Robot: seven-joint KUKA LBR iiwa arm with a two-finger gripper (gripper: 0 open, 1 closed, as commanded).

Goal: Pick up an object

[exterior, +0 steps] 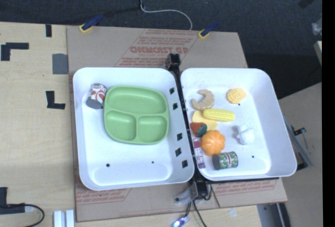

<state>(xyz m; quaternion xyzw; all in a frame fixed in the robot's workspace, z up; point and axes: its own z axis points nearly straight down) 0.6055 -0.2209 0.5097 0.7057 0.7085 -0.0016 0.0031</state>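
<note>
Camera view gives me both white bins side by side on a cardboard sheet (157, 48). I see no arm or gripper over the bench, so I cannot tell how the end effector stands.

On my screen the left bin (89, 168) carries a green divided plate (137, 115) lying flat near its middle, with a small red-and-white can (96, 95) just beside the plate's upper left corner.

The right bin (272, 132) holds the pickable things, crowded toward its left half. A tan curved pastry (203, 99) lies near the top, with a small yellow piece (236, 95) apart from it to the right. Below the pastry lies a yellow corn cob (218, 114), and under that a red-and-green item (198, 128) that I cannot name. An orange fruit (213, 142) sits just below, touching or nearly touching a green can (225, 160) lying on its side. A white lump (244, 134) rests apart, right of the orange fruit.

A white cable (157, 10) loops over the dark floor above the bench.
</note>
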